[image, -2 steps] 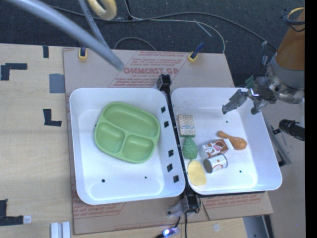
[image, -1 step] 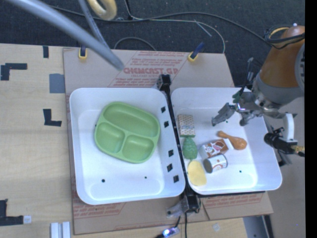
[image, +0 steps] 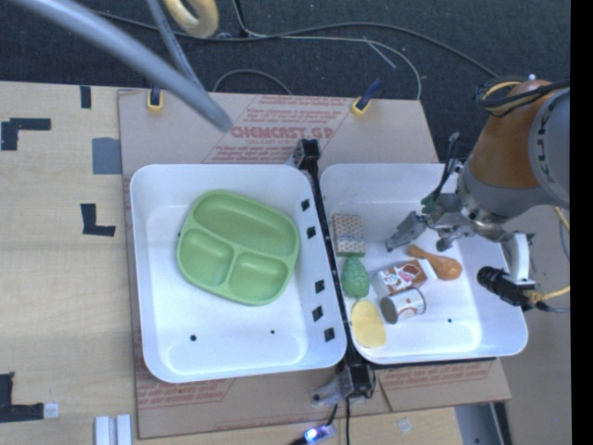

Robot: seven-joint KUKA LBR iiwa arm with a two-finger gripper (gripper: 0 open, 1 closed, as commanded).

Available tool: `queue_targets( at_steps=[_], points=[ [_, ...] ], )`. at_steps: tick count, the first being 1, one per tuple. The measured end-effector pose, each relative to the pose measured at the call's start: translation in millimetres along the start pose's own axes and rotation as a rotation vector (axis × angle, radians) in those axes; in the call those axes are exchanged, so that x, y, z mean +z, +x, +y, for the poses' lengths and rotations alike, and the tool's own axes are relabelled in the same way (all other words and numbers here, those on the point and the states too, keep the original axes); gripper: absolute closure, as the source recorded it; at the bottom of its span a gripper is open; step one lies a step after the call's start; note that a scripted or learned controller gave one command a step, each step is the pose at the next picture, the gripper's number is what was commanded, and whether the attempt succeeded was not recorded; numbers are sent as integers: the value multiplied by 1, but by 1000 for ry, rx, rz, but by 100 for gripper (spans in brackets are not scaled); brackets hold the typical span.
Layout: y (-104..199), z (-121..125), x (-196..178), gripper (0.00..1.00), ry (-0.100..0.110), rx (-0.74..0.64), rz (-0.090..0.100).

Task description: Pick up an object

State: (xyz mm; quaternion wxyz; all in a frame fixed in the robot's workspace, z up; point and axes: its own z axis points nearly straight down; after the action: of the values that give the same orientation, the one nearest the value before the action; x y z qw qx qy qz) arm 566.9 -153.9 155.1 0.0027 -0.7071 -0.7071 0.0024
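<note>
The arm (image: 519, 146) reaches in from the right over the right bin (image: 463, 341); its gripper (image: 428, 233) hangs low above that bin's floor, the fingers (image: 404, 232) spread apart with nothing between them; taking the gripper as landmark, an orange drumstick-shaped toy (image: 437, 261) lies just beside and below it, apart from the fingertips; a small red-and-white carton (image: 402, 275) lies a little farther below and left of the gripper; a tipped can (image: 402, 306) rests just under that carton; a yellow lemon-like piece (image: 368, 324) sits well below and left of the gripper, near the bin's lower left corner; a green leafy toy (image: 354, 276) lies to the gripper's lower left; a speckled brown block (image: 347, 233) lies level with the gripper, to its left, near the divider; well apart to the left, the left bin (image: 157, 341) holds 1 green 3-compartment plate (image: 239, 247).
</note>
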Motion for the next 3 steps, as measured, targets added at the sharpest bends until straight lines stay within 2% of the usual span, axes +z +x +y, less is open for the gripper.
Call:
queue_targets(
  at_steps=[1,2,3],
  points=[
    [-1,-11,55,0,0,0,0],
    [-1,-10,42,100,-4,-2,0],
    [-2,-1,-17,100,-12,-2,-2]
  ],
)
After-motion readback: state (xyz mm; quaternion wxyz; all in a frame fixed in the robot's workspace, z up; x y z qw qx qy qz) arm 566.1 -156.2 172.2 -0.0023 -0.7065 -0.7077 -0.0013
